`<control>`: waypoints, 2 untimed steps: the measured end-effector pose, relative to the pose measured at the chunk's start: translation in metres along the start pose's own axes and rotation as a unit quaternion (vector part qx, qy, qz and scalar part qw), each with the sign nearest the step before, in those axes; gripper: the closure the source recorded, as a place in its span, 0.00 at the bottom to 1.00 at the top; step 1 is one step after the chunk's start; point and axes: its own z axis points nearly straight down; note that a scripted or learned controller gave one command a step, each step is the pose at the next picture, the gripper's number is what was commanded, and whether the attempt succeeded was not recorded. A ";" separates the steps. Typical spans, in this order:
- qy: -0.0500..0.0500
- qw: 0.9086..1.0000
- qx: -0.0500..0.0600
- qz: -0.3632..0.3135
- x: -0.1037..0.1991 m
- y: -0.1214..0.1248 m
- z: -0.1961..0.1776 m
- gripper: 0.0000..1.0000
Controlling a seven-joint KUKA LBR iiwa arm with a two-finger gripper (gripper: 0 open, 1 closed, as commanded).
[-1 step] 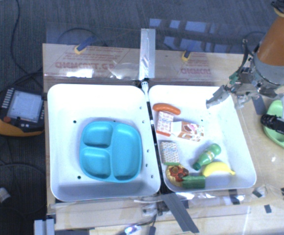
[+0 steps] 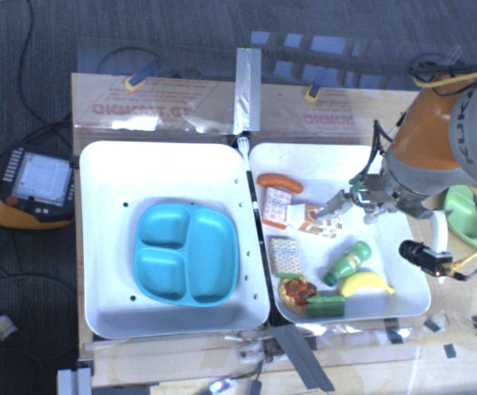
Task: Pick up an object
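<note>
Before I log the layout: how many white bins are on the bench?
2. The left bin holds a blue divided tray; the right bin holds the toy food items, with the gripper above it.

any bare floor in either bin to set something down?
Left bin: bare strip around the blue tray, widest along the far side. Right bin: crowded on its left side, from hot dog to banana; small bare patch under the gripper.
</note>
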 end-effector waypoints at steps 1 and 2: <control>-0.002 0.998 -0.001 -0.057 0.005 0.053 0.031 0.00; -0.002 0.978 -0.002 -0.210 0.009 0.076 0.046 0.00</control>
